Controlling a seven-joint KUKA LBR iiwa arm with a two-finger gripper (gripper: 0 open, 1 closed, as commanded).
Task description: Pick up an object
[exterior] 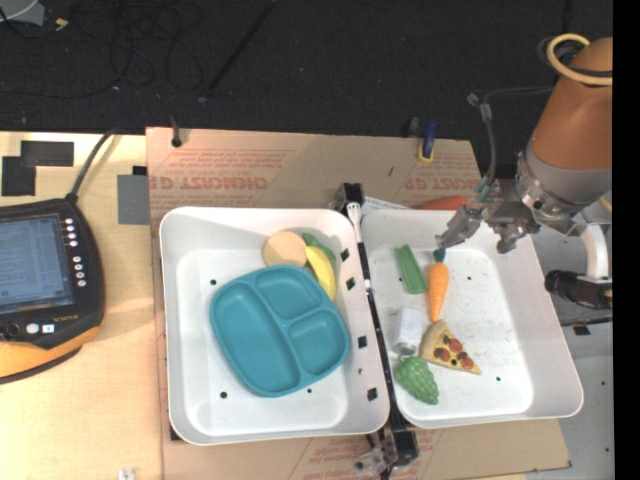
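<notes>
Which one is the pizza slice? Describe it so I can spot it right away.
Look in the right bin, toward its near end. The pizza slice lies there as a small tan wedge with red dots, just below the carrot and beside the green grapes. It is the only triangular, spotted piece.

arm [575, 98] cut off at right edge

In the right bin, at centre-right of the frame, an orange toy carrot [438, 289] lies upright beside a flat green stick [410, 269]. Below them lie a clear small packet [409, 326], a pizza-slice toy [449, 349] and a knobbly green grape bunch [417, 379].
</notes>
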